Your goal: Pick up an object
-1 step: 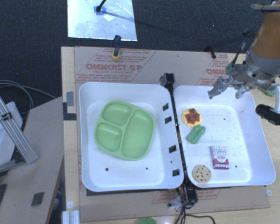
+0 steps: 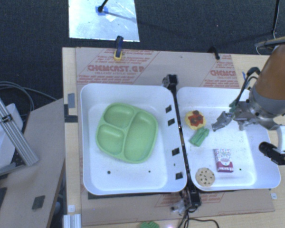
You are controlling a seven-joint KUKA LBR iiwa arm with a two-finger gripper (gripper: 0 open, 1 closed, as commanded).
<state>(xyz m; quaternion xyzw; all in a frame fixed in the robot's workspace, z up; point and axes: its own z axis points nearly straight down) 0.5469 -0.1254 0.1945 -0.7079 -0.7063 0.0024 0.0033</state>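
Note:
The right bin (image 2: 256, 175) holds a red and yellow toy (image 2: 195, 119), a green block (image 2: 199, 137), a small pink and white packet (image 2: 223, 159) and a round cookie (image 2: 205, 176). My gripper (image 2: 222, 122) hangs over the right bin, to the right of the red and yellow toy and above the green block. Nothing shows between its fingers. The arm's orange band (image 2: 278, 72) is at the right edge.
The left bin (image 2: 92, 175) holds a green divided plate (image 2: 127, 132). Black clips (image 2: 172, 122) line the wall between the bins. A yellow clamp (image 2: 118, 49) sits at the bench's back edge, and a metal frame (image 2: 9, 127) stands at the left.

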